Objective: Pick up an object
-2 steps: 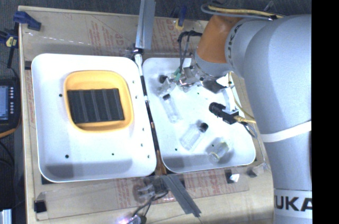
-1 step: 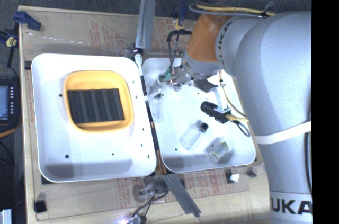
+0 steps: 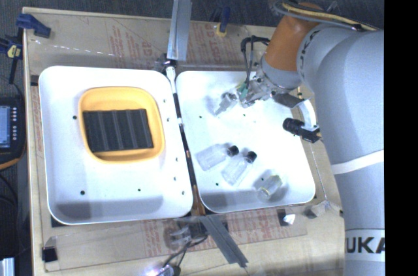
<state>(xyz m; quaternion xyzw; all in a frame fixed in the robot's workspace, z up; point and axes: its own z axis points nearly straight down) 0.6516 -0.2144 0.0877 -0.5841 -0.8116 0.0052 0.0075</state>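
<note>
From above the bench, two shallow white bins sit side by side on a wooden board. The left bin (image 3: 59, 138) holds a yellow tray (image 3: 121, 97) with a dark ribbed insert (image 3: 121, 130) lying in its middle, set toward the far half of the bin.

The right bin (image 3: 196, 124) carries the small things. Near its far side lies a small clear bottle (image 3: 222, 102), tilted on its side. Toward the near half, two more clear bottles with black caps lie close together: one (image 3: 214, 155) on the left, the other (image 3: 236, 168) just beside it to the right, both pointing their caps up toward the far right. Nearer the front right corner rests a small clear jar (image 3: 269, 184), apart from the pair.

The grey arm (image 3: 346, 92) comes in from the right, with its orange band (image 3: 285, 46) above the wrist, and bends down over the far right part of the right bin. The gripper (image 3: 249, 93) hangs low there, just beside the tilted clear bottle, its tip very near the bottle's right end or touching it; I cannot tell which. Whether it is spread or closed I cannot tell from here, and nothing can be made out held in it. A black fitting (image 3: 300, 128) sticks out from the arm over the bin's right edge.
</note>
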